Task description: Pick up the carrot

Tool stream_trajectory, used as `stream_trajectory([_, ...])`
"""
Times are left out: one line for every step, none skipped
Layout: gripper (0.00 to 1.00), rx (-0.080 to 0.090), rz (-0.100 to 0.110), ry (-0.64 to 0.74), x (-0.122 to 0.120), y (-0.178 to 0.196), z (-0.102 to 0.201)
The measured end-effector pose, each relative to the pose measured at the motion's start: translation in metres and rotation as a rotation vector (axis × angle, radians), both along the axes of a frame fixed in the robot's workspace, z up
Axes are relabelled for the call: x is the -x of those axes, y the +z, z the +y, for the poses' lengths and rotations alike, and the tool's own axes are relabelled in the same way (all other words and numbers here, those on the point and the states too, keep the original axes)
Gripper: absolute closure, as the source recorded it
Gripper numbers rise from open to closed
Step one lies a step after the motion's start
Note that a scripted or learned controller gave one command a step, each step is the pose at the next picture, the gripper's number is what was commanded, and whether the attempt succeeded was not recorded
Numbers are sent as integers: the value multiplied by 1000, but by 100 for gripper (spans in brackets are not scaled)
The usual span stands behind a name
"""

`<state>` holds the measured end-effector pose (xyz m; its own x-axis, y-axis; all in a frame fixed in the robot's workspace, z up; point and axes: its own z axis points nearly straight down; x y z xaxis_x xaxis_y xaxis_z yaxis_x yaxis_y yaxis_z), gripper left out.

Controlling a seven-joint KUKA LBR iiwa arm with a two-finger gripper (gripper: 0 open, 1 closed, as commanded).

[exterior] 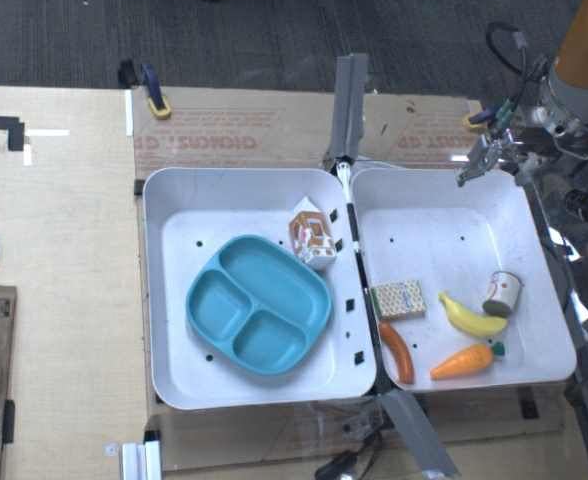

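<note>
Bench: we see a pale wood top (54,268) w/ brown cardboard (234,128) under two white bins set side by side; dark floor beyond the far edge.
Left bin (159,298): holds a blue 3-compartment plate (259,303) mid-bin, tilted; small carton w/ orange-brown print (312,236) touching the plate's far-right rim, close to the divider wall.
Right bin (444,218): far half is bare white floor, so plenty of open room there; all items crowd the near half.
Carrot (464,361): orange w/ green top, lying flat near the bin's near wall, tip pointing left, top toward the right wall. Apart from the wall by a thin gap, as far as we can tell.
Banana (471,315): just above the carrot, near but not touching; its right end meets a small can (503,292) lying on its side.
Sausage (398,352): red-orange, along the left wall, well left of the carrot.
Box (398,299): small, flat, green-yellow print, just above the sausage.
Gripper (484,158): at the right bin's far-right corner, over the rim, well apart from the carrot. Nothing visibly in it; we can't tell how it's set, too small and cluttered w/ cables.
Arm (584,48): orange band at the top-right edge.
</note>
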<state>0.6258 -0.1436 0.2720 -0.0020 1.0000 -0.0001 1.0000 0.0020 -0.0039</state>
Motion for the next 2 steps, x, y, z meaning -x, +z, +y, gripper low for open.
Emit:
stream_trajectory([0, 0, -1, 157, -21, -115, -68])
stream_trajectory([100, 1, -4, 158, -23, -105, -68])
